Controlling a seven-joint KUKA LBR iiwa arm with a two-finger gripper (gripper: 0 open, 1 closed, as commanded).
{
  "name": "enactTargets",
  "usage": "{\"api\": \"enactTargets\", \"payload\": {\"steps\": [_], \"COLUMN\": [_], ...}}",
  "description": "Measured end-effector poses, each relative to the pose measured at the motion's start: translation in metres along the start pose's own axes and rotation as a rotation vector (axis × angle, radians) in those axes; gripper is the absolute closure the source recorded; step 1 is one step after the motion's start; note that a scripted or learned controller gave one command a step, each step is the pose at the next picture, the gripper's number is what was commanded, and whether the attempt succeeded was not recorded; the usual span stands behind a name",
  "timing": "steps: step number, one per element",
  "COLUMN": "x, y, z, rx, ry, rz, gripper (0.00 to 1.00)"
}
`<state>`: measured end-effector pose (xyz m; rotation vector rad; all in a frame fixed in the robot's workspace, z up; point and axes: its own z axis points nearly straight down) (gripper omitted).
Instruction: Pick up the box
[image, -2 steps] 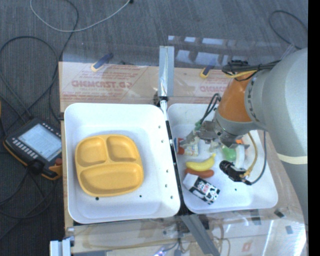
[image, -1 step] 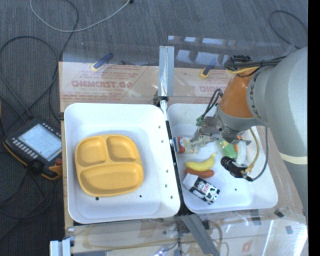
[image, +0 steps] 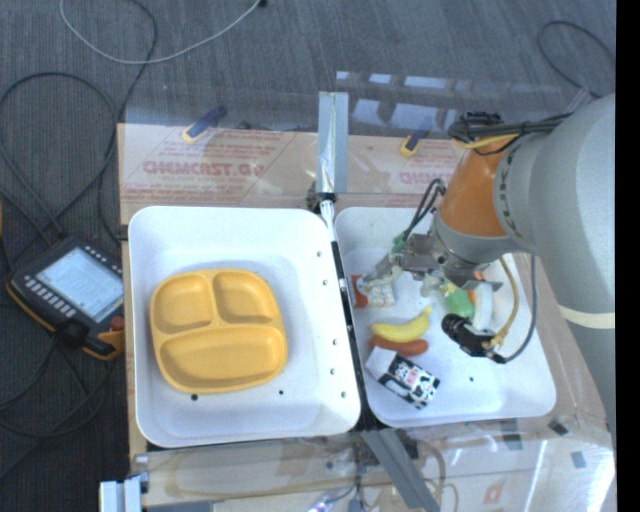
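The box (image: 403, 378) is small and white with black markings. It lies flat near the front left of the right bin (image: 500, 395). My gripper (image: 410, 272) hangs over the middle of that bin, above and behind the box, with a banana (image: 401, 325) and a red sausage (image: 400, 347) lying between them. The grey arm with its orange band (image: 475, 195) comes in from the right and hides the bin's back right part.
A small white and red item (image: 374, 292) lies by the gripper's left side and a green item (image: 458, 298) by its right. A black cable loops over the right bin. The left bin (image: 160, 235) holds a yellow divided plate (image: 218, 328).
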<state>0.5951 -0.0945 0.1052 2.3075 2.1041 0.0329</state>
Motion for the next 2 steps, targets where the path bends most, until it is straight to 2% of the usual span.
{"api": "enactTargets", "payload": {"steps": [1, 2], "x": [-0.0008, 0.0012], "y": [0.0025, 0.0100], "z": [0.0086, 0.0108], "rx": [0.000, 0.009], "ry": [-0.002, -0.006], "rz": [-0.057, -0.138], "gripper": [0.00, 0.00]}}
